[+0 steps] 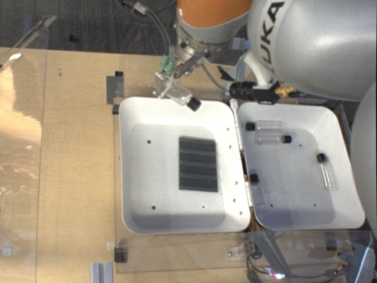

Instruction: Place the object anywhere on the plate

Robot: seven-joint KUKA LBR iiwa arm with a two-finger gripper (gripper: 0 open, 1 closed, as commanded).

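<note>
**Carrying a vial over the left bin's far rim: placement not yet made**

Hovering at about twelve o'clock of the left shallow white bin [136, 158], the two-finger gripper [171, 78] sits just over the far rim, hung from the grey arm with its orange band [212, 2]. You will see a clear plastic vial with a black cap [179, 96] slanting out from below the fingers, cap end toward four o'clock. The fingers appear pressed onto the clear body, so I judge the vial to be pinched, though its transparency makes the contact hard to confirm.

The dark grey ribbed rectangular plate [198, 164] lies flat near the centre of that left bin, well apart from the vial, toward five o'clock of the gripper.

In the right white bin [347, 158] you have three further clear vials with black caps: one near the far wall [268, 125], one below it [274, 138], one toward three o'clock [325, 170].

Judgement: the step in hand is the carry. Your next move calls for travel toward five o'clock until the vial is above the plate, then lowering before release; a round vial may roll off the ribs.
</note>
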